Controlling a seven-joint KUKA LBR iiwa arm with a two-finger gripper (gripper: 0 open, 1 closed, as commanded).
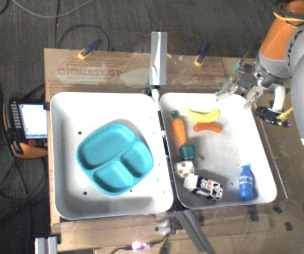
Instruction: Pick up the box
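Box [209, 188]: small white carton with black patches, lying on its side near the front edge of the right bin [262, 142], tilted a bit off the bin's axes. Nothing gripping it.

Relative to the box:
- white cube with red and green dots [185, 168], just up-left of it, close or touching the box's left end, can't tell which
- dark green piece [187, 152], above the cube
- carrot [179, 130], further up, lying lengthwise along the bin's left wall
- orange-red sausage-like item [207, 127] and banana [204, 114], well above the box near the bin's far end, banana just behind the sausage
- blue bottle [246, 182], to the right of the box, apart from it, near the front right corner

Left bin [67, 115], across the divider from the box: holds a teal three-compartment tray [115, 157].

Gripper [238, 93]: far up-right of the box, over the right bin's far right corner. Fingers spread apart, nothing between them. Well clear of the box and not touching any item.

Handheld pendant with lit screen [27, 125] sits off the bench, left of the left bin.
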